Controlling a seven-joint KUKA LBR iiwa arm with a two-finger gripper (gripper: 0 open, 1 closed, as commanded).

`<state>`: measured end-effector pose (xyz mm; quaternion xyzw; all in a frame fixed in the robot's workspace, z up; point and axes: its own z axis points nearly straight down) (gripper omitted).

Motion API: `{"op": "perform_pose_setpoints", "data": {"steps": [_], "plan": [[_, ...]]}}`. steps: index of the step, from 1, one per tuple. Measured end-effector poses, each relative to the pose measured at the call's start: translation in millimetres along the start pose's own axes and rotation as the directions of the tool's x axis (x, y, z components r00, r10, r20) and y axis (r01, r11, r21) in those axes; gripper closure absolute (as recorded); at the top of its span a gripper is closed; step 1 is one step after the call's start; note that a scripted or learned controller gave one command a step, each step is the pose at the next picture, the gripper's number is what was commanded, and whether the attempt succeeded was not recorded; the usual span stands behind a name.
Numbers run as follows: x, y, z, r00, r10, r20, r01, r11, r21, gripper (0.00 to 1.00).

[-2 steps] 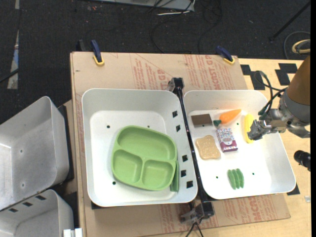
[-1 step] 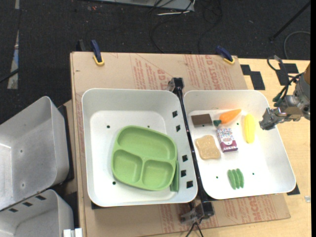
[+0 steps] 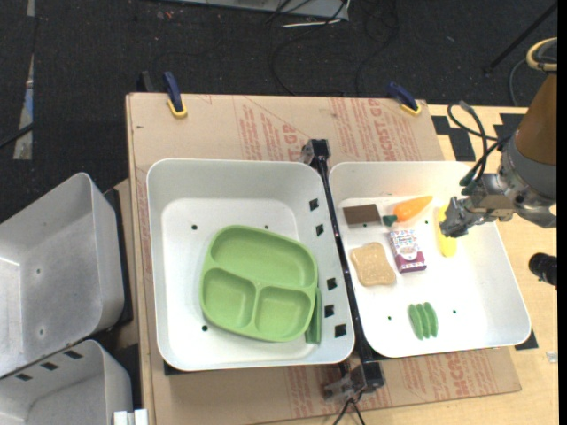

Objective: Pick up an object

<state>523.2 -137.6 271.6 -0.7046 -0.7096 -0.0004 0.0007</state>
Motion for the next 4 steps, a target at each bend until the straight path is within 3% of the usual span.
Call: {"op": "perform_pose_setpoints", "data": {"steps": [3,4], "plan": [[151,-25,19,1.0,-0.002,-0.001,0.002,1.0,0.002,1.0],[207,-16,24,1.0,-0.002,0.0,0.002,1.0,0.0,1.0]]}}
